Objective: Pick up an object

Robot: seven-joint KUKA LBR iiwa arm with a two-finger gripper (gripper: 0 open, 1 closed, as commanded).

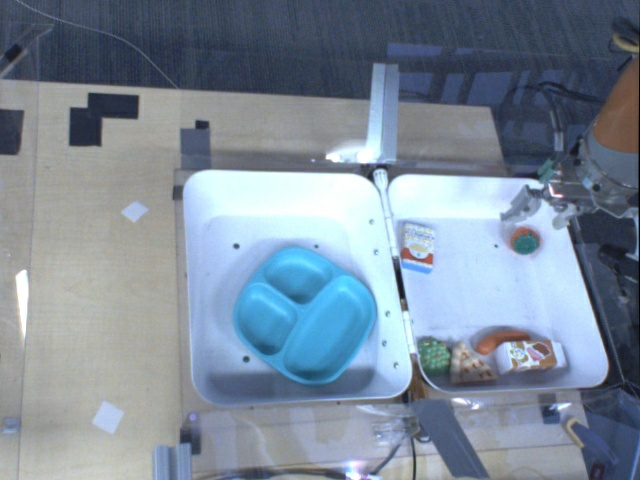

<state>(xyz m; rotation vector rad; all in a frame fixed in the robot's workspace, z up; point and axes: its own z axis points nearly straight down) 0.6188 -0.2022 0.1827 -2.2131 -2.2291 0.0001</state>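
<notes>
My gripper [535,212] hangs over the far right corner of the right bin [470,293], open, with nothing between its fingers. Just below it a small round green and orange object [525,240] lies on the bin floor, apart from the fingers. A small white and red carton [418,246] lies near the bin's left wall. Along the near wall sit a green bumpy item [433,354], a tan snack packet [468,364], an orange item [497,340] and a white and orange package [528,355].
The left bin [210,268] holds a blue divided plate [305,313]. A metal post [384,113] stands behind the divider between the bins. The arm's orange band [618,118] is at the right edge, with cables nearby.
</notes>
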